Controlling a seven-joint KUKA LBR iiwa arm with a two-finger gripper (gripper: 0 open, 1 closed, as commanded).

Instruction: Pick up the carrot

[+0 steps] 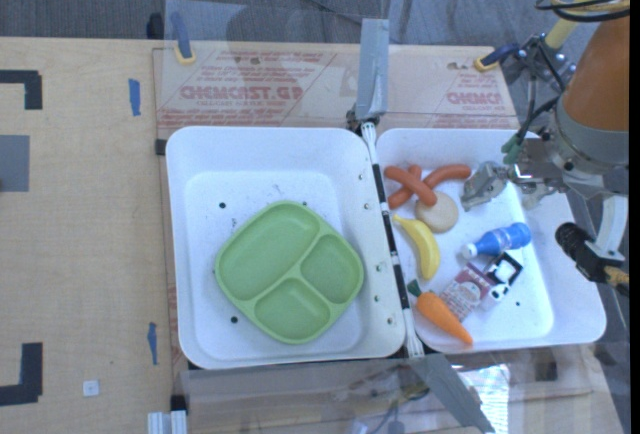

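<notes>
The carrot (443,316) is orange with a green stub at its left end. It lies at the near left corner of the right bin (578,320), close to the front rim. My gripper (485,185) hangs over the far middle of that bin, well behind and to the right of the carrot. It is next to the red sausages and nothing shows in it. The grey arm with its orange band (603,72) comes in from the right.
Between gripper and carrot lie two red sausages (425,182), a beige round piece (437,213), a banana (422,244), a blue bottle (498,240) and a small packet (466,292). The left bin (200,152) holds a green divided plate (290,272).
</notes>
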